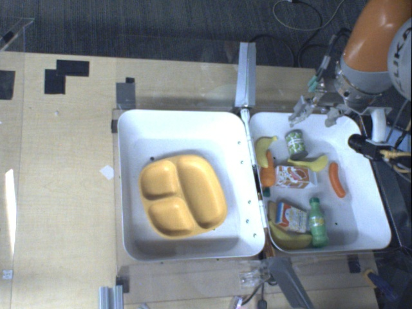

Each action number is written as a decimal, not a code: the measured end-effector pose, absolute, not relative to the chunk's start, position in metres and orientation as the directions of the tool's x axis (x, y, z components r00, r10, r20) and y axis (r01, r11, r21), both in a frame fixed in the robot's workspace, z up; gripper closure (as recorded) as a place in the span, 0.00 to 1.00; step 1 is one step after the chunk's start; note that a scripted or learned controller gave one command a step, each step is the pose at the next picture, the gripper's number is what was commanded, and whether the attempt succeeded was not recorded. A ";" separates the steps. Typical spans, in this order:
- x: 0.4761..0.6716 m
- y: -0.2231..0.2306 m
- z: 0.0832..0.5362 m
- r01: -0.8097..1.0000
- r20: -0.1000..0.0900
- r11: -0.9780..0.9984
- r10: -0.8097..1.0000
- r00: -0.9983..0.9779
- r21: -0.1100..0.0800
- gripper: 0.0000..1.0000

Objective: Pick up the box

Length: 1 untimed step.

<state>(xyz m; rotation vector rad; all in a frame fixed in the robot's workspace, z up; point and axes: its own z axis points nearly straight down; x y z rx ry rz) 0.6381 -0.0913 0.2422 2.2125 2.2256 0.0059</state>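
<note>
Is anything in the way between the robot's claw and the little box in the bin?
Yes. The gripper hangs above the far edge of the right bin, and the green can sits between it and the carton box. A banana also lies against the box's far side. From straight above, nothing covers the box.

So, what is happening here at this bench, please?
A grey robot arm with an orange band reaches in from the right. Its tool hangs over the far edge of the right bin, with nothing between its fingers. That bin holds two small boxes, a green can, a green bottle, bananas and a sausage. The left bin holds a yellow divided tray. No box is picked up yet.
</note>
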 end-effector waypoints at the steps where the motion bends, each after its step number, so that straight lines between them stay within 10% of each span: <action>1: 0.656 -0.118 0.132 0.999 0.000 -0.054 0.999 0.054 0.003 0.00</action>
